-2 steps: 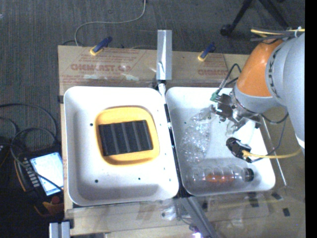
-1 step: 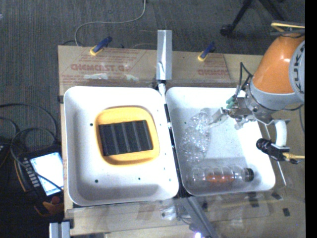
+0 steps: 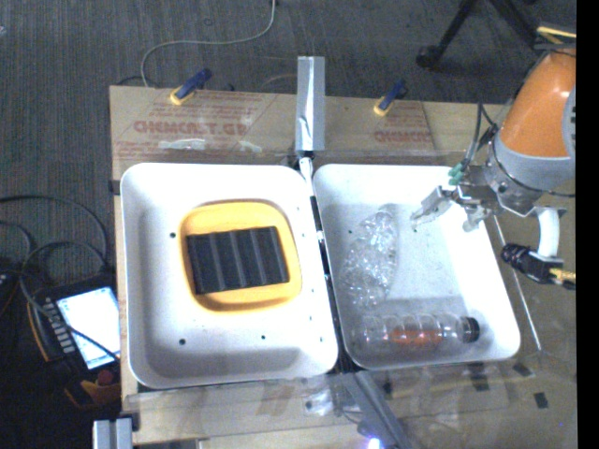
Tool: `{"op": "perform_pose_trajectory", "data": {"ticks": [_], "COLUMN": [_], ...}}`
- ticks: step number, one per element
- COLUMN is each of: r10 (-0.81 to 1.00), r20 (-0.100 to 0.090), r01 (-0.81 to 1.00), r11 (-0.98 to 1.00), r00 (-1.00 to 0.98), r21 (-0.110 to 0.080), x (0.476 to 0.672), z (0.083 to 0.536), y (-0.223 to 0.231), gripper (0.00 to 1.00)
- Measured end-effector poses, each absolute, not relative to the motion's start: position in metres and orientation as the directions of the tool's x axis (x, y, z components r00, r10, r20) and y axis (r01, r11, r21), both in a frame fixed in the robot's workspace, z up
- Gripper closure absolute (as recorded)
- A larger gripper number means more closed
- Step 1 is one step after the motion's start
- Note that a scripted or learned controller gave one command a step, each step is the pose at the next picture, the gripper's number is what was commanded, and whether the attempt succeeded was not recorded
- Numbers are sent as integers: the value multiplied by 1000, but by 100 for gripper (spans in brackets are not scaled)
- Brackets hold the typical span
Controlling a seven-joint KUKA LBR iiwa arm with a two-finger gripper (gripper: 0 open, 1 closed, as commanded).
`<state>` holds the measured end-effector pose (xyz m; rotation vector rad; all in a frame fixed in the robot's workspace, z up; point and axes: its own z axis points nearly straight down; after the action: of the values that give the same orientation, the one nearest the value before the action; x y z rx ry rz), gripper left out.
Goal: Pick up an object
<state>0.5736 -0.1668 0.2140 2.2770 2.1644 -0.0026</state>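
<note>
White plastic makes up the two largest things, a left bin (image 3: 150,279) and a right bin (image 3: 487,288) set side by side on the tabletop (image 3: 150,124). At three o'clock in the frame the grey arm with its orange band (image 3: 538,110) reaches in, and its end effector (image 3: 449,204) hangs over the right bin's upper corner, at about one o'clock of that bin. The prongs appear spread and carry nothing.

By my reading this is the approach step: no object has been grasped yet. Three candidates lie below. A yellow tray with a dark ribbed insert (image 3: 241,255) fills the middle of the left bin. A clear plastic bottle (image 3: 416,330) lies on its side along the right bin's six o'clock edge. A crumpled clear wrapper (image 3: 370,255) sits near that bin's centre, closest to the end effector, toward its eight o'clock.

The next move probably calls for travelling over a target and descending. The bin wall beside the bottle may crowd a grasp there, and both clear items look slippery.
</note>
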Motion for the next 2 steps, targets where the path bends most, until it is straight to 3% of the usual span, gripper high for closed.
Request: {"op": "perform_pose_trajectory", "data": {"ticks": [1,2], "r10": [997,999], "r20": [2,-1], "r01": [997,999], "r11": [71,-46], "r00": [-71,46], "r21": [-4,-2], "x": [483,526], "z": [183,163], "y": [-87,-153], "gripper": [0,0]}}
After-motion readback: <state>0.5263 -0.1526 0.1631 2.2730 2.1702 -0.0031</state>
